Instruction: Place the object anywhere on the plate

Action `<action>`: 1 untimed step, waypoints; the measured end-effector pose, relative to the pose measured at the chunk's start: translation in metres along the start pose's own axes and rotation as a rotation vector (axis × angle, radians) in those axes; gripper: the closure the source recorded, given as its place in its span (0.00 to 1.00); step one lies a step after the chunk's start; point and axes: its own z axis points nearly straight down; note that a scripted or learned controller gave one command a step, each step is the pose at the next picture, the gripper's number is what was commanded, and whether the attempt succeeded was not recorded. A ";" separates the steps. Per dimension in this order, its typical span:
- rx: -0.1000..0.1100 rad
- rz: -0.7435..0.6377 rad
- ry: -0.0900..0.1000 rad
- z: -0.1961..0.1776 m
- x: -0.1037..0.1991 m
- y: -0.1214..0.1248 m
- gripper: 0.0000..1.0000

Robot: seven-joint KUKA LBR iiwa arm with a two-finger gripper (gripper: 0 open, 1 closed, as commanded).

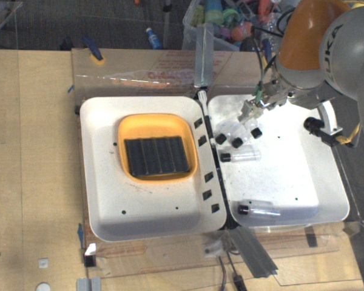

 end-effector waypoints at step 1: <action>0.000 -0.001 0.000 0.000 0.000 0.000 0.00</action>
